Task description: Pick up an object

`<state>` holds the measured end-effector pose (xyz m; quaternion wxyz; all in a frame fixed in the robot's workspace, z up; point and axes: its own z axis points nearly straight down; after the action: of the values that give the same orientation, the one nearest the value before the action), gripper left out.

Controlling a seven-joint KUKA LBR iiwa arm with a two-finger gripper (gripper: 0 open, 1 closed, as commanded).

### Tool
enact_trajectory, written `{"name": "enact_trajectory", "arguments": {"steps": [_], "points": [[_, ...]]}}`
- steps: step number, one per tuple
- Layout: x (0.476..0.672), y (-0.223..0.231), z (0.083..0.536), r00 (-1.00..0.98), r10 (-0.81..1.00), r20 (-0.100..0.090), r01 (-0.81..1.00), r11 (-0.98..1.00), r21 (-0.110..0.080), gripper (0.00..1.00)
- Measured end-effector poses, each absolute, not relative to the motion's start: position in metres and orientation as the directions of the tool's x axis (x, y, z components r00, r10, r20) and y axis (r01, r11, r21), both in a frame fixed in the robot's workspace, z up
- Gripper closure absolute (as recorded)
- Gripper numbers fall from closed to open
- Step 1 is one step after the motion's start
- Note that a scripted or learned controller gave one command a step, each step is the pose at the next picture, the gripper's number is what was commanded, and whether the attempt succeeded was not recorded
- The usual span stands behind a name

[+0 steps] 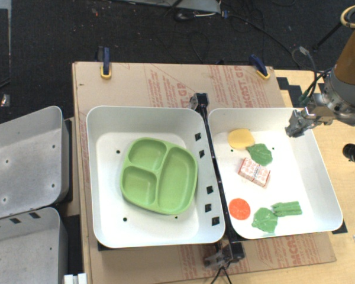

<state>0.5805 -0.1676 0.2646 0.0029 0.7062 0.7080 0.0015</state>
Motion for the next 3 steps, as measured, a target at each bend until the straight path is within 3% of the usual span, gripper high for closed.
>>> {"name": "enact_trajectory", "arguments": {"steps": [3], "points": [[0.554,-0.008,0.236,-0.007,1.0,0.002,1.0,0.007,-0.003,1.0]]}}
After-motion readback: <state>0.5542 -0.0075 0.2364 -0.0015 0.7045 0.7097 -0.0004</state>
